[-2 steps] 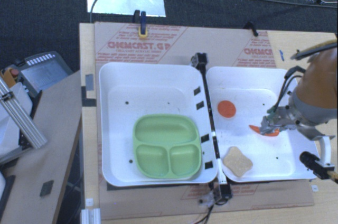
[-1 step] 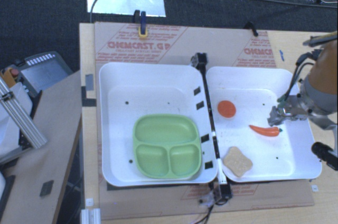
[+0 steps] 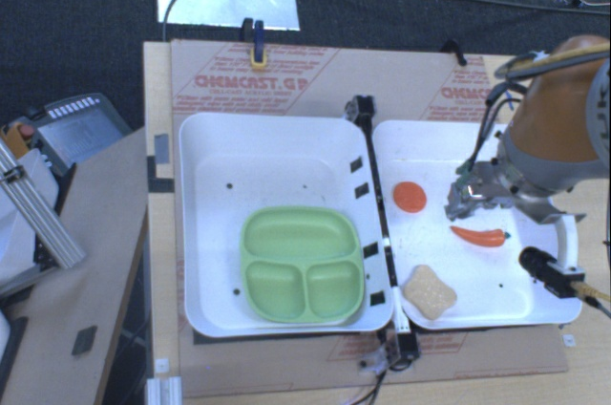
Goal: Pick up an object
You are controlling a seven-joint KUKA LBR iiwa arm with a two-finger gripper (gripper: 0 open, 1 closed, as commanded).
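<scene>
Nearest us, at the front edge of the right bin [image 3: 477, 317], we see a pale tan sponge-like lump [image 3: 429, 291], lying close to the divider between the two bins. Left bin [image 3: 205, 202] holds a green three-compartment plate [image 3: 302, 262], sitting flat toward its front half.

Right bin also has an orange-red round disc [image 3: 410, 197] near the divider, and a red chili pepper [image 3: 478, 236] lying roughly flat toward the middle, tip pointing left.

Arm [image 3: 563, 117] comes in from the right, orange band above the wrist. Gripper [image 3: 462, 200] sits low over the right bin, between the disc and the pepper, just above the pepper's left end. We can't tell from this angle whether it touches the pepper, and we can't tell if it's open or closed. We see nothing clearly between its tips.

Both bins rest on a cardboard sheet [image 3: 286, 78] with red print, on the surface. A yellow clamp [image 3: 258, 54] grips the sheet's back edge. A black clip [image 3: 362, 109] sits at the top of the divider.
</scene>
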